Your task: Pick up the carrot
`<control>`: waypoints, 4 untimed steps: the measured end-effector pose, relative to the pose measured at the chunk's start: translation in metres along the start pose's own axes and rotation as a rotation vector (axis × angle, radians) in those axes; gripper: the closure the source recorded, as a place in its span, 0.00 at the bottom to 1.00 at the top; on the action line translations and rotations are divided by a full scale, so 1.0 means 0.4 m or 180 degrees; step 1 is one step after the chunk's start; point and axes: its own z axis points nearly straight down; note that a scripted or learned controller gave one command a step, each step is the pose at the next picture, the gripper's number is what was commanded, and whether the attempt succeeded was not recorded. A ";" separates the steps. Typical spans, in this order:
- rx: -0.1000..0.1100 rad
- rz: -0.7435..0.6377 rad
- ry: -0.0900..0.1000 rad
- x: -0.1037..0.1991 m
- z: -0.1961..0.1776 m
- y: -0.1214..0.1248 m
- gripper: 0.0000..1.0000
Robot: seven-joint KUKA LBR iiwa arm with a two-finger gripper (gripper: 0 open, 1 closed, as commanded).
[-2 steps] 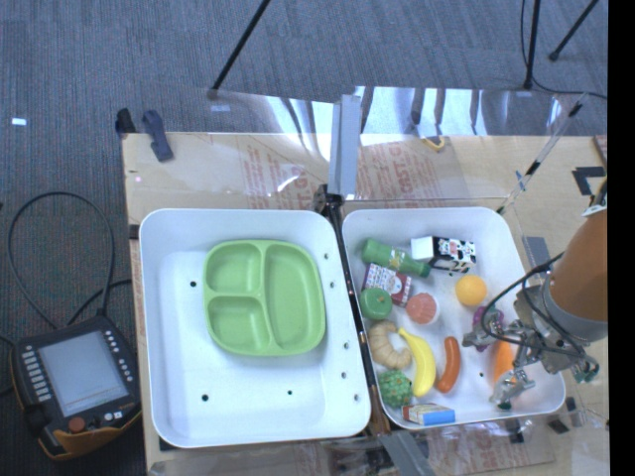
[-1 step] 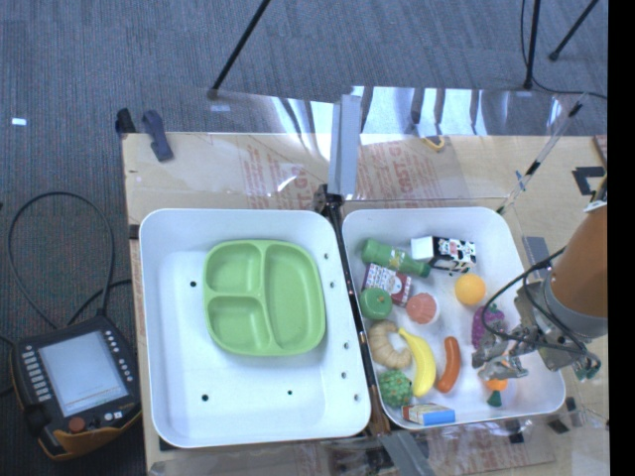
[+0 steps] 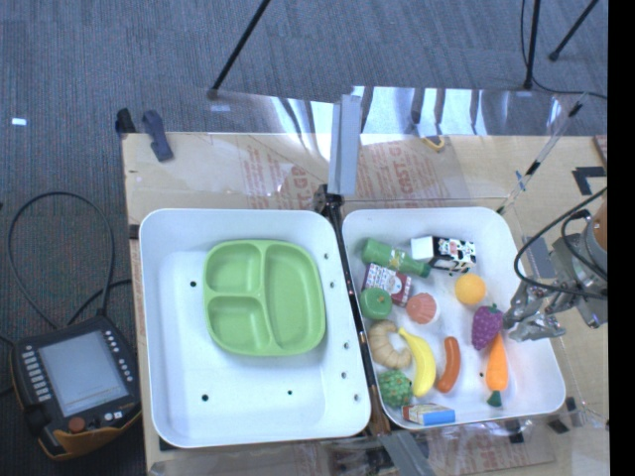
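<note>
**Pincer poised above the carrot in the right bin**

The carrot (image 3: pixel 497 367) lies in the right bin (image 3: pixel 536 266), near its right wall, leafy green end pointing toward the bin's front edge. Purple grapes (image 3: pixel 485 325) sit just beside its upper end, a sausage (image 3: pixel 449 364) to its left. The pincer (image 3: pixel 527 323) hangs just above the carrot's orange tip; whether it is released or clenched cannot be told. A green divided plate (image 3: pixel 265 297) rests in the left bin (image 3: pixel 169 365).

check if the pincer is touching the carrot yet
Cannot tell. In the camera view the pincer sits just above the carrot, too blurred to show contact or a gap.
</note>
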 end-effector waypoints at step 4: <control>0.0007 0.0408 0.0001 -0.088 -0.323 0.122 0.00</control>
